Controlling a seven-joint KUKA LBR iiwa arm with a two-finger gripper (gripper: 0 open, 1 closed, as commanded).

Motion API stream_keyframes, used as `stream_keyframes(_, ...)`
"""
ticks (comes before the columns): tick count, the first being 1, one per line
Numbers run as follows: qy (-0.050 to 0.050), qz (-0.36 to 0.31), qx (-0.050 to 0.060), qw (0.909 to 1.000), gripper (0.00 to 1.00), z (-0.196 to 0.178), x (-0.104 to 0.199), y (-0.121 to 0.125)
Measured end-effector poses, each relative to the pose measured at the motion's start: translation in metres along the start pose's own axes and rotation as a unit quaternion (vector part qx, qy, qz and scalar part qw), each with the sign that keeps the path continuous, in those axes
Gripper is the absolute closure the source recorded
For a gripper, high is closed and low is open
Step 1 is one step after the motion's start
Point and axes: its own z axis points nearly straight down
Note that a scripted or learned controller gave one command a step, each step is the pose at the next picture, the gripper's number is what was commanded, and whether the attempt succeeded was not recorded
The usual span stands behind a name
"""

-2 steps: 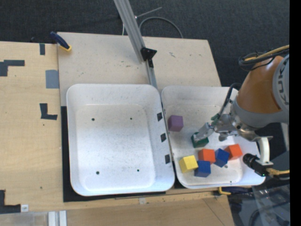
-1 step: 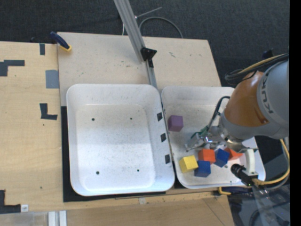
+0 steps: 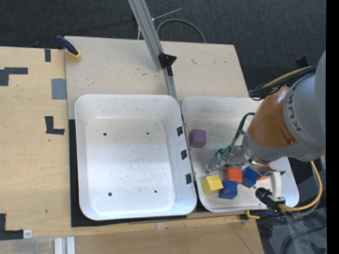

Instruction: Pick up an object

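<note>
The right bin (image 3: 212, 110) holds a purple cube (image 3: 197, 138) near its middle left. At its near side a yellow cube (image 3: 213, 183), an orange block (image 3: 233, 174) and two blue blocks (image 3: 228, 190) (image 3: 249, 177) lie close together. My gripper (image 3: 218, 160) hangs low in this bin, just above and left of the orange block, between the purple cube and the cluster. The metal fingers point down and left, and nothing is visible between them. The wrist and orange band cover the bin's right part.
The left bin (image 3: 85, 142) stands beside the right one, sharing a middle rim with black clips. A slanted metal rail (image 3: 148, 25) runs from the top to the bins' junction. A blue and yellow tool (image 3: 69, 45) lies on the bench at far left.
</note>
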Motion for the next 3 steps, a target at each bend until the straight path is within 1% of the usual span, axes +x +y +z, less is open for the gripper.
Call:
stream_keyframes(1,0.001,0.000,0.001,1.0000,1.00,-0.010,0.001,0.000)
stream_keyframes(2,0.000,-0.001,-0.002,1.0000,1.00,-0.056,0.009,-0.002)
stream_keyframes(3,0.000,0.000,-0.003,1.0000,1.00,-0.105,0.000,-0.002)
